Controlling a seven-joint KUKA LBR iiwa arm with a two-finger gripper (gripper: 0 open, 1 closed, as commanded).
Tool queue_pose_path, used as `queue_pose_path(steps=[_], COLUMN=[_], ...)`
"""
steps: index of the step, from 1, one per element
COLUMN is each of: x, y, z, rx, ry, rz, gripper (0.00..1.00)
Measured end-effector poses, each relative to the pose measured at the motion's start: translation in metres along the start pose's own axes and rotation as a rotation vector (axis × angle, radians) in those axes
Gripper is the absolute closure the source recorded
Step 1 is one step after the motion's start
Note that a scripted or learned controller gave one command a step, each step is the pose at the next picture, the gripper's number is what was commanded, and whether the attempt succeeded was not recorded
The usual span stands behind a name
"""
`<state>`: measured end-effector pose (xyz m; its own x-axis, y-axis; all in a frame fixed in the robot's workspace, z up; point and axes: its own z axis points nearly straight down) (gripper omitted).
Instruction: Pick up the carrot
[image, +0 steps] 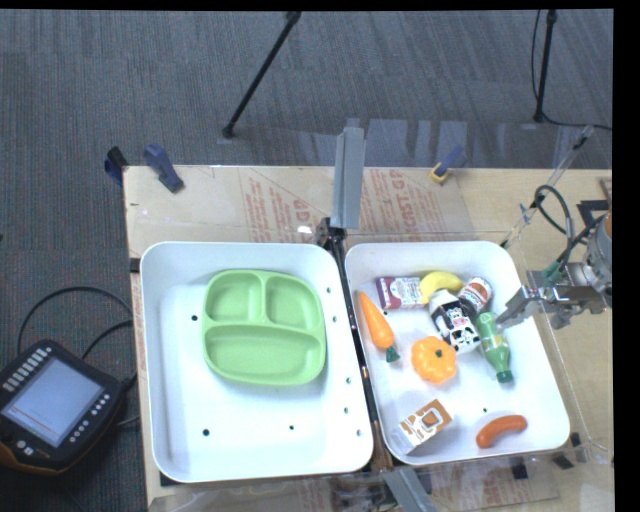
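At the far left, a handheld control pad (50, 398) is seen lying on the floor beside the tabletop (240, 200). On the tabletop, the left bin (165, 400) is occupied by a green divided plate (265, 327), set toward its upper middle.

In the right bin (530, 290), the carrot (376, 322) is found near the left wall, lying at a slant with its green stub toward the lower right. It is apart from the wall and from its neighbours. A maroon carton (402, 292) lies just above and to its right, and a small orange pumpkin (434, 360) just below and to its right. Further right are placed a yellow lemon (440, 283), a black-and-white cow-patterned can (454, 322), a red-labelled can (474, 295) and a green bottle (494, 346). A small box (425, 422) and a sausage (500, 430) are seen near the bin's lower edge.

The end effector (552, 292) is held at the right bin's right edge, well apart from the carrot. Whether it is open or closed cannot be told from this view, and nothing is seen gripped in it.

The approach is judged to be the step in hand, the grasp being not yet begun. A move leftward across the bin is called for, followed by a descent over the carrot's middle with the grip set across its width.
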<state>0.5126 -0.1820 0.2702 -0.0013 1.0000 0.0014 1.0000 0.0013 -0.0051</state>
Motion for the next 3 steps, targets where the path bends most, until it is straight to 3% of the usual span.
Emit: queue_pose_path(steps=[1,2,3], x=[0.016,0.082,0.092], y=[0.039,0.044,0.013], z=[-0.009,0.109,0.171], rx=[-0.002,0.0,-0.033], ry=[0.0,0.0,-0.017], rz=[0.001,-0.366,-0.605], gripper=[0.0,0.0,0.0])
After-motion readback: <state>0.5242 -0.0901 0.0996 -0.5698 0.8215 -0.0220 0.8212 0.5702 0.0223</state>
